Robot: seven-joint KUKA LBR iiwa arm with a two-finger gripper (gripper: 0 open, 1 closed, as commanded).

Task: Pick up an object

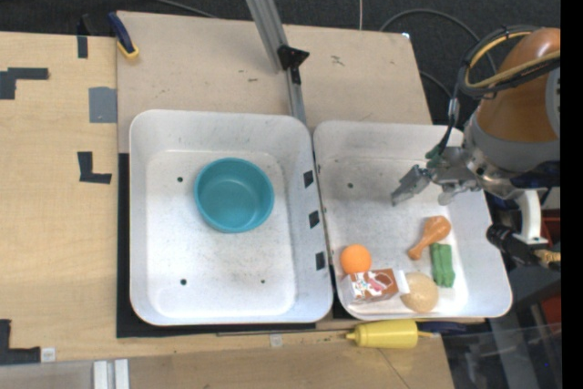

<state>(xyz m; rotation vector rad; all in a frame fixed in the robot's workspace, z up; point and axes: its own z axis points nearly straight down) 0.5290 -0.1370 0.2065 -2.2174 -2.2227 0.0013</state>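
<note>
Nothing picked yet: grey two-finger end effector (407, 189) hovers spread, empty, above right white bin (364, 146); grasp remains.

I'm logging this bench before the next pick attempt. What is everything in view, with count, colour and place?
bins: two, white, side by side
bowl: one, teal, left bin
ball: one, orange, right bin's near edge
packet: one, red and white, beside ball
round object: one, tan, right bin's near corner
block: one, green, right bin
chicken leg toy: one, orange, above block
bottle: one, yellow, outside right bin
gripper: one, grey, over right bin
</note>
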